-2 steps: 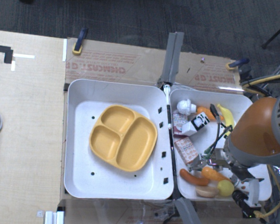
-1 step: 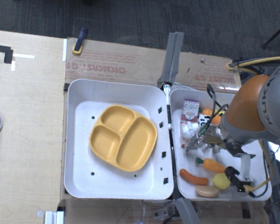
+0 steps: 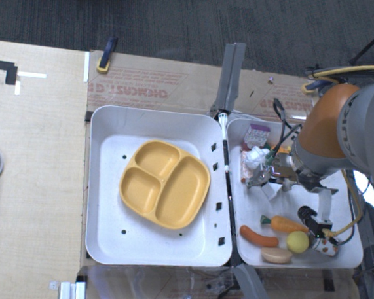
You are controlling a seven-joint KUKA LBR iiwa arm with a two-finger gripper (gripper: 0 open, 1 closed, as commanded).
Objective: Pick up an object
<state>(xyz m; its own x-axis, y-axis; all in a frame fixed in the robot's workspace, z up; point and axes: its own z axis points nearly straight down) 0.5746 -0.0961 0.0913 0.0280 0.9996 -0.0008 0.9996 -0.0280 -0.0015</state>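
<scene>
Yellow divided plate (image 3: pixel 164 184), white bins (image 3: pixel 97 189), orange carrot (image 3: pixel 286 224), red sausage (image 3: pixel 258 236), yellow lemon (image 3: pixel 298 242)

- Bench (image 3: pixel 28 163): pale wood surface with brown cardboard at the far side.
- Left bin (image 3: pixel 100 236) rests on it.
- Right bin (image 3: pixel 348 256) sits just beside it.
- Blue-and-yellow clamp (image 3: pixel 106 55) lies at the far edge.

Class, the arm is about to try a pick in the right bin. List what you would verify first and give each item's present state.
1. Gripper is over the right bin: ok.
2. Finger opening: cannot tell.
3. Object already held: cannot tell.
4. Carrot, sausage, lemon lie apart from the gripper, at the bin's near end: ok.
5. Yellow divided plate sits in the left bin, out of the way: ok.
</scene>
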